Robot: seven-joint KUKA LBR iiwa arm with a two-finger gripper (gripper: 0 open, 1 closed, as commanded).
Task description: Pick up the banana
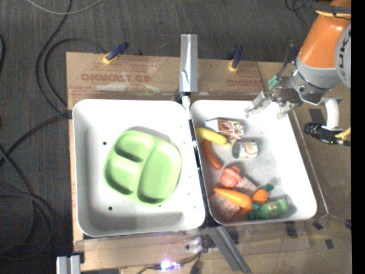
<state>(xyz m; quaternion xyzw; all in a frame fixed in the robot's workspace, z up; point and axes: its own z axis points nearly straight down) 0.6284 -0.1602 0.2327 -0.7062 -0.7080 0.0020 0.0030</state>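
The gripper (267, 103) hovers at the upper right, seemingly open and empty. The banana (210, 135) lies at the frame's centre, touching a carton (229, 128); descending fingers could snag that instead.

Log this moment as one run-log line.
phase: approach | gripper: above right bin's far edge, holding nothing | yellow banana: in right white bin, upper left, ungrasped

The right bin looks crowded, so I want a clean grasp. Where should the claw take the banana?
Probably at the banana's middle, from straight above, closing across its narrow width. It lies flat, its left end near the bin wall and its right end against a small carton. The claw sits to its upper right.
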